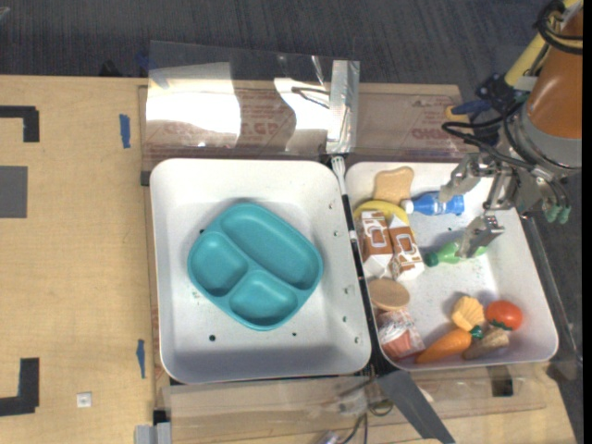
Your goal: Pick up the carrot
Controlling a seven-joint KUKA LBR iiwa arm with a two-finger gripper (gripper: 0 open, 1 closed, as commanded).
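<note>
Camera view, near edge first: one carrot lies at the front of the right bin, orange, tapered, tip toward the bin's centre wall, its green-topped end touching a brown piece. Just behind it: one tomato and one yellow piece. To its left: one red-and-white cup and one tan disc. Mid-bin: two brown-and-white cartons, one green item. Far end: one banana, one bread slice, one blue bottle. Left bin holds one teal divided plate. Gripper hangs over the right bin's far half, fingers spread apart, nothing between them, well apart from the carrot.
</note>
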